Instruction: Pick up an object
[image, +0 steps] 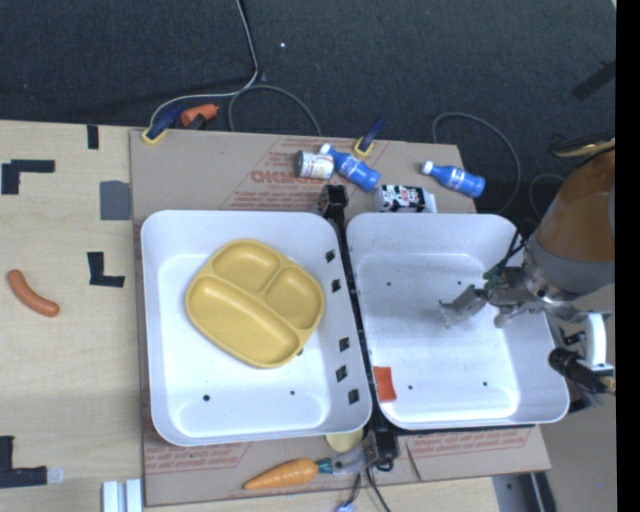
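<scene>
The arm (575, 235) reaches in at three o'clock over the right bin (500, 232), its gripper (462, 308) low above the bin floor near the middle of that bin. Whether the claw is parted or closed cannot be told from this view (it reads as a blurred grey shape), and nothing can be seen held in it. The left bin (160, 300) holds a yellow divided plate (255, 302), lying flat a little toward eleven o'clock of the bin's centre, well apart from the gripper. At the right bin's seven o'clock corner sits a small orange tag (383, 382). Outside the bins, toward twelve o'clock, lie two blue bottles (356, 170) (455, 179) and a small white jar (315, 164). A carrot (283, 474) lies at six o'clock below the left bin, and a sausage (33, 293) rests at nine o'clock on the wooden bench (60, 400).
</scene>
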